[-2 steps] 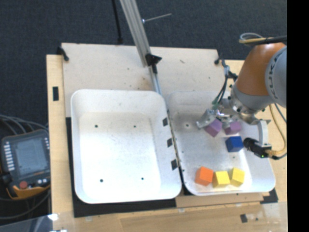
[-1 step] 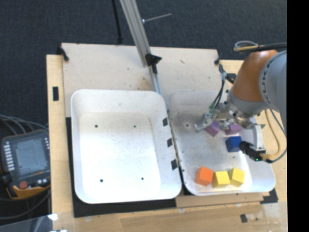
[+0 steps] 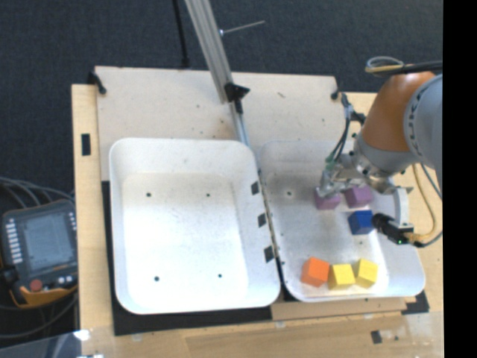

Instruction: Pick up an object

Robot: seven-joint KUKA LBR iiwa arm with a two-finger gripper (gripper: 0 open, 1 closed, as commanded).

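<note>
The gripper (image 3: 334,185) sits low in the right bin (image 3: 294,162), just above a purple block (image 3: 326,199); whether the jaws grip it I cannot tell. Beside that block lies another purple block (image 3: 359,195).

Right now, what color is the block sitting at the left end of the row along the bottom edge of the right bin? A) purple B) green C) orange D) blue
C: the orange block sits at the left end of that row, with two yellow blocks to its right, all in the right bin.
</note>
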